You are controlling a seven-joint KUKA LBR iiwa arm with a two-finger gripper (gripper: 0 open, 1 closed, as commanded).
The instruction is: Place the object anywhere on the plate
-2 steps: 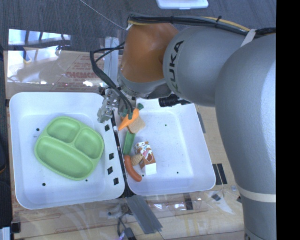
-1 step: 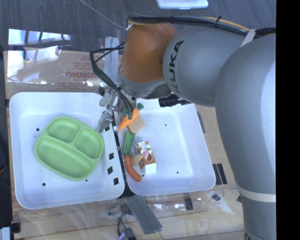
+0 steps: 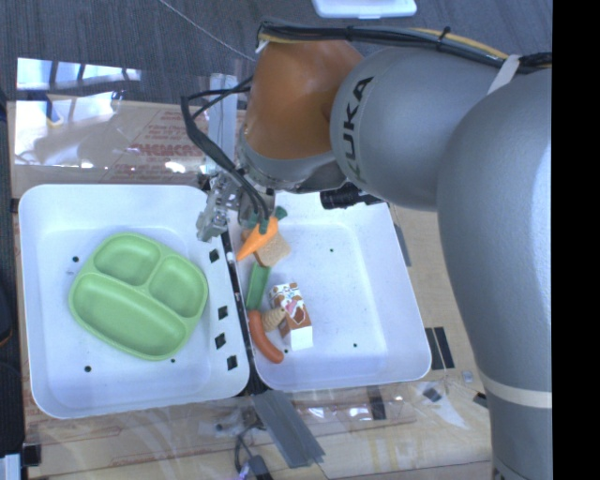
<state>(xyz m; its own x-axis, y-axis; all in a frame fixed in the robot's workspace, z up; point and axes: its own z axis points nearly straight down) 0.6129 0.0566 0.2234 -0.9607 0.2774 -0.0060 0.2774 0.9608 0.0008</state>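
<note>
Tool [image 3: 225, 208]: over bin divider, beside carrot [image 3: 258, 239]; finger state cannot tell.
Carrot: right bin, among toys.
Plate [image 3: 139, 295]: left bin.
Risk: crowded pile may spoil the grasp.

Wooden bench [image 3: 427, 309], cardboard sheet [image 3: 141, 141], dark backdrop [image 3: 94, 28]

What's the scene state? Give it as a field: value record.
plate: green, three compartments, in left bin
left bin: white, shallow
right bin: white, holds the toy food
carrot: orange, at right bin's upper left, just under the claw
hot dog: right bin, near its left wall
carton: small, lying beside the hot dog
claw: over the divide between bins, by the carrot
grasp: cannot tell
</note>
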